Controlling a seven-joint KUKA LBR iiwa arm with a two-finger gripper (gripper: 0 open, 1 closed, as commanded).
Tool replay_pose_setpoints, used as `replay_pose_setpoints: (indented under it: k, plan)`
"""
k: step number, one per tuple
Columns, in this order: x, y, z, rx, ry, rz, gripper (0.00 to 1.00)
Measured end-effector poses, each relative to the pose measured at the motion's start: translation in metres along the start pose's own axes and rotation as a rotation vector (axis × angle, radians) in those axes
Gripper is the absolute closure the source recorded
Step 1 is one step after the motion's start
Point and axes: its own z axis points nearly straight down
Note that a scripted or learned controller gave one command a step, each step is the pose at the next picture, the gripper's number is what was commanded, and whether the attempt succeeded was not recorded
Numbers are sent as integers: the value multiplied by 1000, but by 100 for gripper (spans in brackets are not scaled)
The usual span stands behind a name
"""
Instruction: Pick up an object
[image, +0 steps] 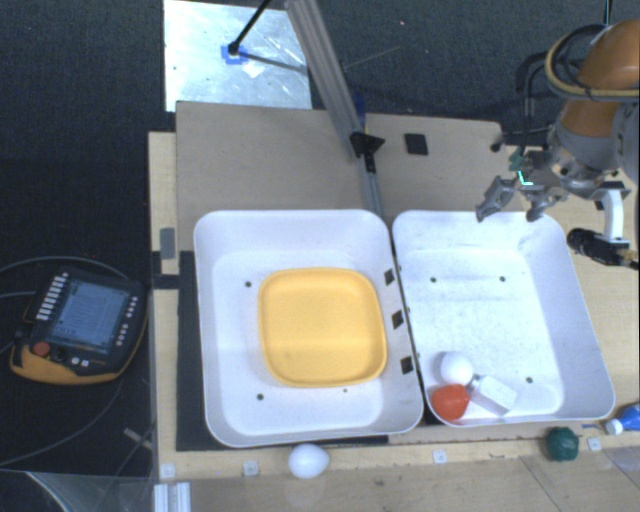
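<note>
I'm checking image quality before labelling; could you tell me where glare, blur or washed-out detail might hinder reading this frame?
Camera view: the white bins are bright, so the white ball barely stands out against the floor; the shiny panel at top left glares; the gripper is soft and small; the yellow plate and red object read clearly.

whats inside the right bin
In the right bin, its near-left corner holds a white ball, an orange-red object and a white block. The ball overlaps the orange-red object's top edge.
</note>
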Motion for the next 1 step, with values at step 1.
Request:
replay_pose_setpoints:
  k: [1]
  plan:
    - [0, 0, 0, 0, 0, 0, 0]
